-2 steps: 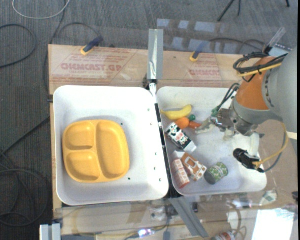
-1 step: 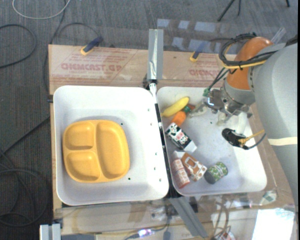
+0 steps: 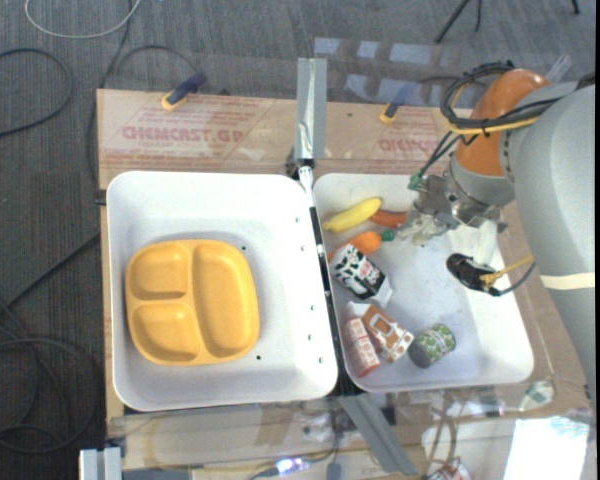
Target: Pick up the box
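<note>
The right bin [image 3: 500,358] holds a black-and-white cow-patterned box [image 3: 358,270] near its left wall. Two smaller boxes lie at the front: an orange-brown one [image 3: 388,333] and a red-and-white one [image 3: 360,349] beside it. My gripper [image 3: 423,226] hangs over the back of this bin, up and to the right of the cow-patterned box and well apart from it. It sits close to a reddish carrot-like piece [image 3: 391,218]. I see nothing held in it.
A yellow banana [image 3: 352,214] and a small orange piece [image 3: 368,240] lie at the back left of the right bin. A green can [image 3: 433,344] rests at the front. The left bin [image 3: 160,193] holds a yellow divided plate [image 3: 192,301]. A black cable loop [image 3: 475,271] hangs below the wrist.
</note>
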